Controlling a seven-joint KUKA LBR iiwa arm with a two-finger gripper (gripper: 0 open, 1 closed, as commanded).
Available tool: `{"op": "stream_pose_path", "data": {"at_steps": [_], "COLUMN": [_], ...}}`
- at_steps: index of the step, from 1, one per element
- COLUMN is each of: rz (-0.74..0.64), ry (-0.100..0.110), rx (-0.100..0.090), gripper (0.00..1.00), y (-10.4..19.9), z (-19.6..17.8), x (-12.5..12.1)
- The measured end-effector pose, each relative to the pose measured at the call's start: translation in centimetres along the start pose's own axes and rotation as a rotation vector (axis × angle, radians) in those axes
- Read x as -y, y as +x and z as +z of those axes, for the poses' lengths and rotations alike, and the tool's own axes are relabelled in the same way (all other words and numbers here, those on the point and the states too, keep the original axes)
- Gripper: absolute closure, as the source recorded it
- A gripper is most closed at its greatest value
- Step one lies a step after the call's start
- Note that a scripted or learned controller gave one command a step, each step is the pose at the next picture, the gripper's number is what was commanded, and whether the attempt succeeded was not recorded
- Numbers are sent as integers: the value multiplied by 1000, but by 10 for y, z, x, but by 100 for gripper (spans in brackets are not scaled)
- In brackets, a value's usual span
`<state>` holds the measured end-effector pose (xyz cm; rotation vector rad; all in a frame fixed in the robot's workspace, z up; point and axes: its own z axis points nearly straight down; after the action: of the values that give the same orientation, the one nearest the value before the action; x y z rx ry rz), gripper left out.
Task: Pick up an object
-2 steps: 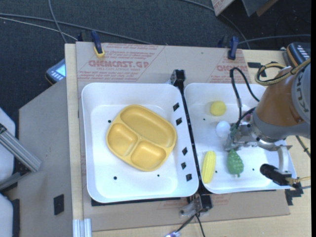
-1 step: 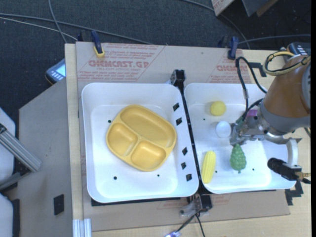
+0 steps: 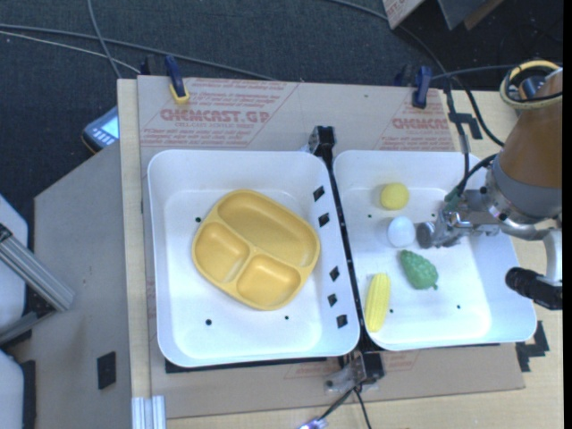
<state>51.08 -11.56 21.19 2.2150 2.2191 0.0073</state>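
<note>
A white ball [image 3: 401, 231] lies in the right bin [image 3: 465, 324], just beside the gripper [image 3: 427, 234], whose fingers seem narrowly parted with nothing between them, though the view is too small to be sure. A yellow ball [image 3: 394, 196], a green vegetable [image 3: 418, 269] and a corn cob [image 3: 378, 300] lie nearby. A yellow divided plate [image 3: 256, 248] sits in the left bin [image 3: 179, 320].

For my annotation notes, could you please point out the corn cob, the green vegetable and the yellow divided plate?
corn cob [image 3: 378, 301]: camera view, middle of the cob.
green vegetable [image 3: 418, 269]: camera view, centre of its bumpy top.
yellow divided plate [image 3: 256, 248]: camera view, ridge where the compartments meet.
</note>
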Motion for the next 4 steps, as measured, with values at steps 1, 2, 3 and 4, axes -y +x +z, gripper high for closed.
{"op": "stream_pose_path", "data": {"at_steps": [1, 2, 3, 4], "rz": [1, -5, -5, -5], "ry": [4, 5, 7, 6], "rx": [-1, -3, -4, -3], "gripper": [100, 100, 100, 100], "y": [0, 49, 105, 159], "z": [-19, -26, -31, -34], "x": [-1, -24, -32, -41]}}
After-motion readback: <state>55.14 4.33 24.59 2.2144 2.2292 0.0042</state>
